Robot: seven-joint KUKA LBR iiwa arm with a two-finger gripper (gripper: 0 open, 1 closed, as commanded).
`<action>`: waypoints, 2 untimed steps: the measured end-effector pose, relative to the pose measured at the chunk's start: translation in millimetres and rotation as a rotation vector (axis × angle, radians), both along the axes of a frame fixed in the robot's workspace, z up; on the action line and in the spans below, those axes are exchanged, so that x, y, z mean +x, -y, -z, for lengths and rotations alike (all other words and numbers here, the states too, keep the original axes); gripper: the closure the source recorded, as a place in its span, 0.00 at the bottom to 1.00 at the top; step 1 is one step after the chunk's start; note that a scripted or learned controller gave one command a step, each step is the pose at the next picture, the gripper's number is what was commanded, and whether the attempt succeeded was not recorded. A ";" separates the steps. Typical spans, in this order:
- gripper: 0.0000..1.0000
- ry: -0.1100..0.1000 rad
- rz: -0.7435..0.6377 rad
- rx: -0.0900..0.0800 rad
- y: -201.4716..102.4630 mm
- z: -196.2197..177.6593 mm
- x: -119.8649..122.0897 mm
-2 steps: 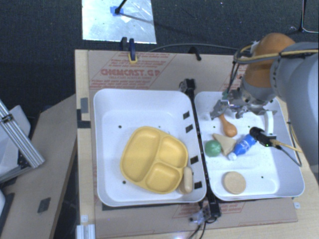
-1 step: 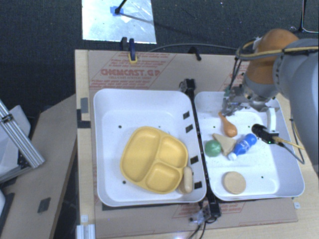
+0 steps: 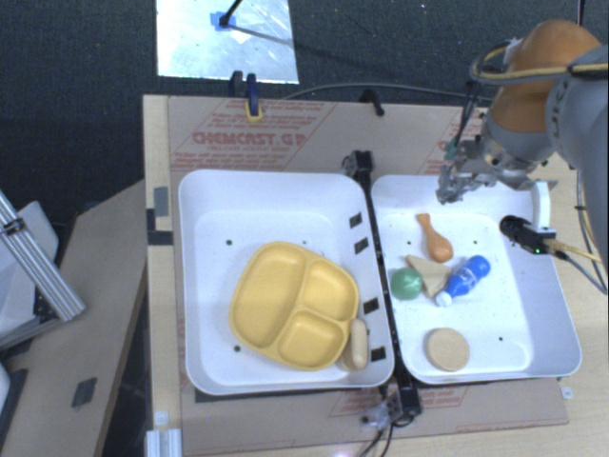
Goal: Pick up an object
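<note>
Hovering over the far edge of the right bin [image 3: 542, 350], the pincer [image 3: 455, 187] carries nothing that I can see, its spread impossible to tell, so the pick looks barely begun, with the orange drumstick [image 3: 435, 237] lying just below it.

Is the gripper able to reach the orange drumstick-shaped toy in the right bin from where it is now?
Probably yes: the gripper hangs just above the orange drumstick-shaped toy, with nothing lying between them.
</note>
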State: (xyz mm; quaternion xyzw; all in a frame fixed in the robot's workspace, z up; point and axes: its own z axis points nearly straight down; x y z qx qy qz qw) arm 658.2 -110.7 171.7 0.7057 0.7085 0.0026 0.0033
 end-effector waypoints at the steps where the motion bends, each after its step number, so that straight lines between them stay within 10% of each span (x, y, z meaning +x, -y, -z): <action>1: 1.00 0.000 0.000 0.000 0.2 -55.2 2.1; 2: 1.00 -0.004 -0.001 0.001 0.3 -71.0 3.2</action>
